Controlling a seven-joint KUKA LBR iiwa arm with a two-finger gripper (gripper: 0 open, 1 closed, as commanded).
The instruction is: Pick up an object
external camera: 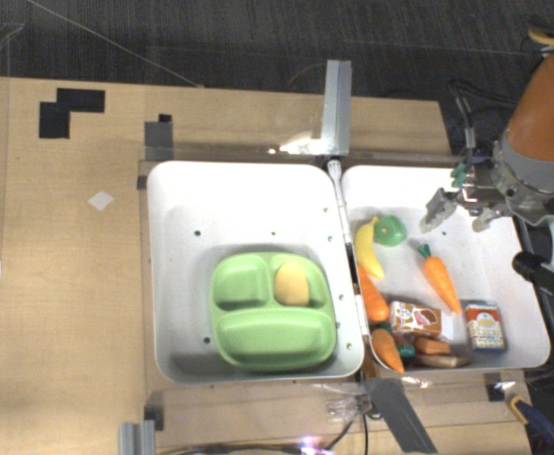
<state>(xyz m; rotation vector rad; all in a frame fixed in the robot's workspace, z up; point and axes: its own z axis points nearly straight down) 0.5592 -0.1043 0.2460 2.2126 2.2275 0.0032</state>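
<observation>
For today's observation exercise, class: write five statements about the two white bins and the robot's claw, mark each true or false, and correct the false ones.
1. The green divided tray sits in the left bin. True.
2. A yellow fruit lies in one of the tray's compartments. True.
3. The banana is in the left bin. False: it lies in the right bin, near the divider, beside a green item.
4. The claw grips the carrot. False: the carrot lies on the bin floor, apart from the claw.
5. The small can lies in the right bin. True.
</observation>
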